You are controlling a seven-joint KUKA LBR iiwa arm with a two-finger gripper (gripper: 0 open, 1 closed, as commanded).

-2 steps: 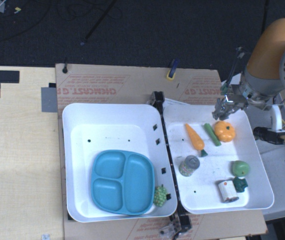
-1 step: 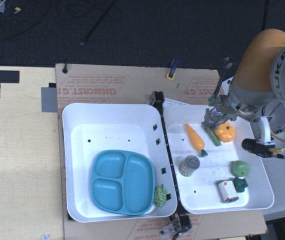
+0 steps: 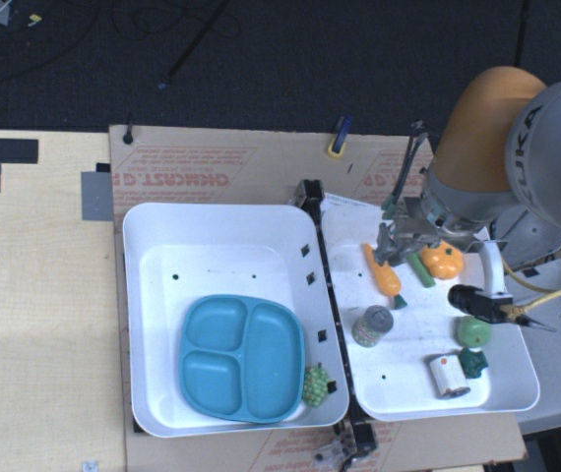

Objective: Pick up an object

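My gripper (image 3: 392, 247) hangs low over the back part of the right bin (image 3: 517, 396). It is right above the upper end of an orange carrot (image 3: 385, 275), which lies slanted on the bin floor. Just right of the gripper lie a green stick (image 3: 422, 267) and an orange pepper-like toy (image 3: 444, 261). Nothing can be seen lifted off the floor. The wrist hides the space between gripper and carrot.
The right bin also holds a grey can (image 3: 371, 324), a green apple (image 3: 474, 333), a white box with a red mark (image 3: 448, 377) and a small dark green piece (image 3: 473, 364). In the left bin (image 3: 153, 264) lie a blue divided plate (image 3: 242, 357) and green grapes (image 3: 315, 385).
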